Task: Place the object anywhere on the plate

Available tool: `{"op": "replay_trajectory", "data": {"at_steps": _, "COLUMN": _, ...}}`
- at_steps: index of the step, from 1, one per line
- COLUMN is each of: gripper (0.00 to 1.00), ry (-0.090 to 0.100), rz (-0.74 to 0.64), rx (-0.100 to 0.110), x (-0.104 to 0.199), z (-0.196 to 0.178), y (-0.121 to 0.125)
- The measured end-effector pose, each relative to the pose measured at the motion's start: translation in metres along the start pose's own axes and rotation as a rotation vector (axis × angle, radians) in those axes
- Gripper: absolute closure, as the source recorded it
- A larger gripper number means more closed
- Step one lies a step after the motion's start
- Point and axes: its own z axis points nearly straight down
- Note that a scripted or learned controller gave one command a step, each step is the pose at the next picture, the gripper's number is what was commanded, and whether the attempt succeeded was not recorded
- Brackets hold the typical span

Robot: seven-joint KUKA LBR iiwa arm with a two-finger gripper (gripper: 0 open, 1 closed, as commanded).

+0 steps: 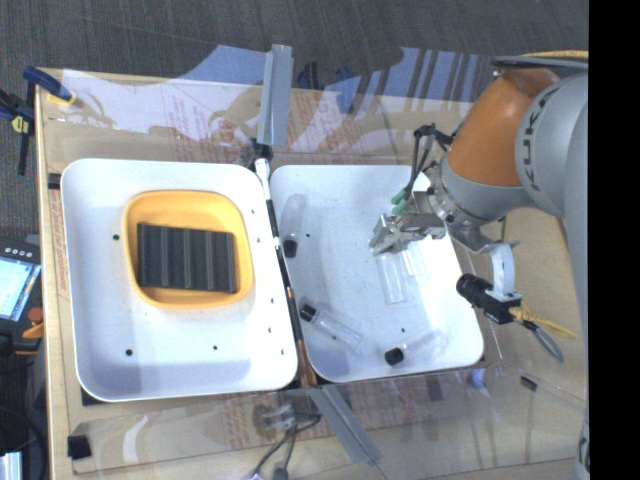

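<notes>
Here, in the camera view, the arm (530, 148) reaches in from the right edge, its orange band uppermost, and the gripper (400, 233) hangs over the upper right part of the right bin (345, 193). Whether it is open or closed cannot be told from this angle. Just below it lies a clear tube (397, 276), near upright in the frame; contact between the two cannot be told. Other clear tubes with black caps lie in the same bin: one at its upper left (291, 226), one at lower left (328, 323), one at the bottom (415, 349). The left bin (90, 268) holds the yellow plate (188, 211) with a dark ribbed block (187, 256) on it, well apart from the gripper.
</notes>
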Motion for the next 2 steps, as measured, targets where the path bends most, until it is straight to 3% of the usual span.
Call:
{"op": "replay_trajectory", "data": {"at_steps": 1, "gripper": 1.00, "ry": 0.000, "rz": -0.082, "rx": 0.001, "x": 0.024, "z": -0.016, "y": 0.077}}
{"op": "replay_trajectory", "data": {"at_steps": 2, "gripper": 1.00, "ry": 0.002, "rz": -0.193, "rx": 0.003, "x": 0.046, "z": 0.026, "y": 0.087}}
